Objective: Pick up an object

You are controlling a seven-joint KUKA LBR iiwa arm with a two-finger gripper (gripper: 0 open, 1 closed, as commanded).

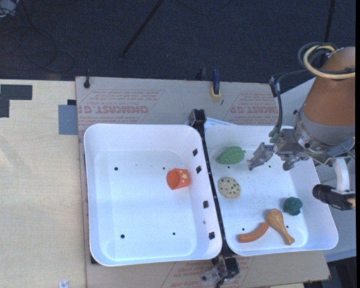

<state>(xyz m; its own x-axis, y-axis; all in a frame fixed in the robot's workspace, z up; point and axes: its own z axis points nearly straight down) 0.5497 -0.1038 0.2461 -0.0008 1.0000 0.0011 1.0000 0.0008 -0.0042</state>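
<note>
One sausage (252,233) in right bin (324,236) — long axis rising rightward; tool (270,156) spread, holding nothing.

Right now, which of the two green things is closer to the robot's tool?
The lighter, leafy green lump near the right bin's far edge, just left of the tool. The darker green piece sits nearer the camera, beside the drumstick.

Two shallow white bins sit side by side on one bench: the left bin (102,221) holds a single item, an orange cup (178,179). The right bin (324,236) holds five: one light green leafy piece (230,155), one speckled cookie (229,188), one dark green broccoli floret (293,206), one orange sausage (252,233) and one tan drumstick (279,225).
</note>
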